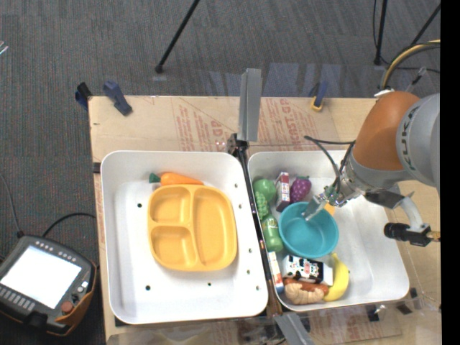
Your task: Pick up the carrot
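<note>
The gripper (314, 212) is hanging over the blue bowl (309, 230); I cannot tell its grip. The carrot (180, 180) is lying far left of that bowl, so the arm must cross over.

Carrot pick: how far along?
Done: nothing visible. The carrot lies in the left bin, against the far edge of the yellow divided plate. In hand: the gripper is over the teal bowl in the right bin. Left: cross over, grasp, lift.

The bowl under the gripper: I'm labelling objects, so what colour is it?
Teal-blue, plain; the bowl shows clearly in the camera view, in the right bin.
</note>
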`<action>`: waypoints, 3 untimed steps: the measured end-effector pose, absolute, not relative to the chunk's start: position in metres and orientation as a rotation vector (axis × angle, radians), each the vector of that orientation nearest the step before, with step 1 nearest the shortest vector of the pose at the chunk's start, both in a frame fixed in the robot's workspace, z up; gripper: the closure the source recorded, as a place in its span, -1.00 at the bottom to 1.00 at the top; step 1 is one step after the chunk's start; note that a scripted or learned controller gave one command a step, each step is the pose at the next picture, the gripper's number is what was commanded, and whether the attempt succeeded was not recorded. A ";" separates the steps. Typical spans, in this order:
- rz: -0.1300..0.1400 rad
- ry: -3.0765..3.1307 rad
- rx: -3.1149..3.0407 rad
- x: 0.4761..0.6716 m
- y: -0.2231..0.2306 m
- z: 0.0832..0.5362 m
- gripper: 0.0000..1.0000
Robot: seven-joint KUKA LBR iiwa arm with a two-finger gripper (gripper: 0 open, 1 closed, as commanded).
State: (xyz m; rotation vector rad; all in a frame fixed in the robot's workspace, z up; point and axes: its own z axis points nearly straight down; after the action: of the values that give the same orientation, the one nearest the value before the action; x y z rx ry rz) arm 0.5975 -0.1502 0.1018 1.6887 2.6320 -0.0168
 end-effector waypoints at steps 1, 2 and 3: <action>0.006 2.624 1.708 0.585 -0.139 0.262 1.00; 0.001 2.988 0.991 0.497 -0.132 0.153 1.00; 0.000 3.021 0.813 0.490 -0.174 0.339 1.00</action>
State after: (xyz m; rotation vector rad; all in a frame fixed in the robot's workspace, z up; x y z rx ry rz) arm 0.4899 -0.1736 0.3388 0.8131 3.0211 -0.0003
